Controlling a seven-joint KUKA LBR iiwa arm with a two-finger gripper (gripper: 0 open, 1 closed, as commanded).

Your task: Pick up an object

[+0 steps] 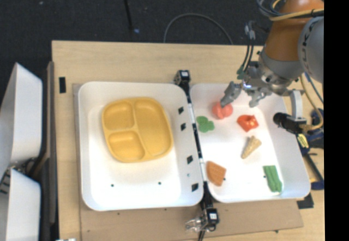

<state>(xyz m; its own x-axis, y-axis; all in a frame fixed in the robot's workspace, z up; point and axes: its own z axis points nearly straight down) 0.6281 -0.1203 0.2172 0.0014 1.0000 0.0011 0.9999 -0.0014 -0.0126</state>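
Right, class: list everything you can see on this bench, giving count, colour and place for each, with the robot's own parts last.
Bins: two, white, side by side on the bench.
Divided plate: one, yellow, in the left bin.
Pink piece: one, right bin, far side, below the gripper.
Red piece: one, right bin, right of the pink one.
Green leafy piece: one, right bin, near the divider.
Cone-shaped piece: one, tan, right bin, middle.
Orange piece: one, right bin, near left corner.
Green block: one, right bin, near right corner.
Gripper: one, grey, jaws open above the pink piece.

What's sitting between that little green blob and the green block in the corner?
In the camera view, a cream cone-shaped piece lies roughly between the small green piece and the green block.
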